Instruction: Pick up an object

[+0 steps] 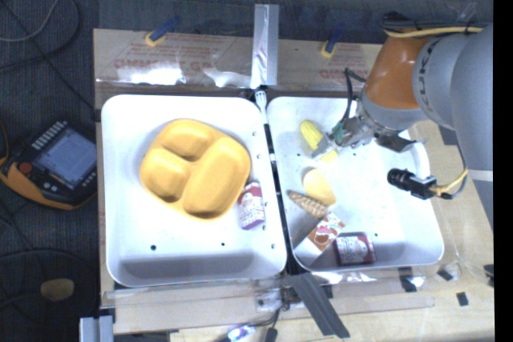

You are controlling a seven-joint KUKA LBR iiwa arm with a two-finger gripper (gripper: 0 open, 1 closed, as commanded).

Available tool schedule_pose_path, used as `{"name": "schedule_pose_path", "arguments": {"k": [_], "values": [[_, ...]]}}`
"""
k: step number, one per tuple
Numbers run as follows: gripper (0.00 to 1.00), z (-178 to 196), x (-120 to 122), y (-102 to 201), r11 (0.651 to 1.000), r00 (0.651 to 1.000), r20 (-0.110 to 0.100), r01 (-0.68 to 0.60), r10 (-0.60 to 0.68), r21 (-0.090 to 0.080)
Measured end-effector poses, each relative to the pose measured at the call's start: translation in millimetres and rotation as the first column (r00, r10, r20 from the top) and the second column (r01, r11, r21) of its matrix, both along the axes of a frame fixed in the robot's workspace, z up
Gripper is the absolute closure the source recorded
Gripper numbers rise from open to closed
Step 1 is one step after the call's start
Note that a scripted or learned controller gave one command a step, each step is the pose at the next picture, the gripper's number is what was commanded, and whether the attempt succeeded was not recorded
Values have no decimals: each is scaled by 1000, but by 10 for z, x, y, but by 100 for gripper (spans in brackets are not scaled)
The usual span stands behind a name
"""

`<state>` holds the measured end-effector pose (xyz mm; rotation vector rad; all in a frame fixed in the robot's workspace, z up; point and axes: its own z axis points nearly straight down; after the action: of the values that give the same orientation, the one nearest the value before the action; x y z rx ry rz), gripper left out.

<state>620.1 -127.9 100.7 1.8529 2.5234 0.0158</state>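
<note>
In the right bin (417, 228), my gripper (337, 138) is low over the upper left part, reaching in from the right. Its tip is right beside a yellow corn-like piece (310, 134), and I cannot tell whether they touch. A small yellow bit (329, 157) lies just below the tip. Farther toward the front lie a pale yellow wedge (319, 188), a brown cone (308, 204), a red and white packet (323, 235) and a dark red can (353, 249).
The left bin (128, 252) holds a big yellow lumpy object (194, 166) and a small red-labelled bottle (252, 207) near the divider (272, 172). A black part (410, 181) of the arm hangs over the right bin's right side. A handheld controller (56, 164) lies left of the bench.
</note>
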Motion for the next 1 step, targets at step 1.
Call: {"name": "schedule_pose_path", "arguments": {"k": [1], "values": [[100, 565, 366, -142, 995, 994, -21, -103, 103, 0]]}}
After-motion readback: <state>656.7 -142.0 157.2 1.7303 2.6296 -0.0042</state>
